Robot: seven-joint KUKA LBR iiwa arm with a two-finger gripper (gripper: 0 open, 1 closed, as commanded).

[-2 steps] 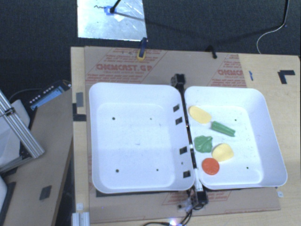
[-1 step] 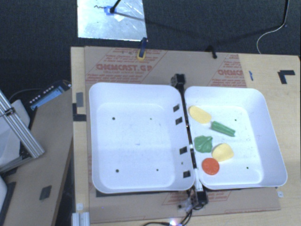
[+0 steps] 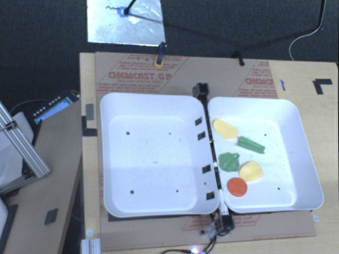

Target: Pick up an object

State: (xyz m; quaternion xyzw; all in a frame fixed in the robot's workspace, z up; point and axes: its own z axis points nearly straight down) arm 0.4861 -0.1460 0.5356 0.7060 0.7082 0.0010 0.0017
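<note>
- Camera view: two shallow, glossy white plastic bins with rounded corners sit side by side on a flat brown cardboard sheet (image 3: 175, 70) printed with red lettering.
- The left bin (image 3: 114, 142) has a smooth floor marked by a few small dark dots.
- The right bin (image 3: 296, 142) holds five small toy-like pieces, all near its left wall.
- A pale yellow oval piece (image 3: 225, 129) lies nearest the far end.
- A slim green stick-shaped piece (image 3: 250, 144) lies slanted just beside it.
- A dark green lumpy leaf-like piece (image 3: 229, 161) sits lower, touching a rounded yellow piece (image 3: 250, 171).
- A flat orange-red disc (image 3: 237, 187) lies nearest the camera.
- The gripper's state: I cannot tell.
</note>
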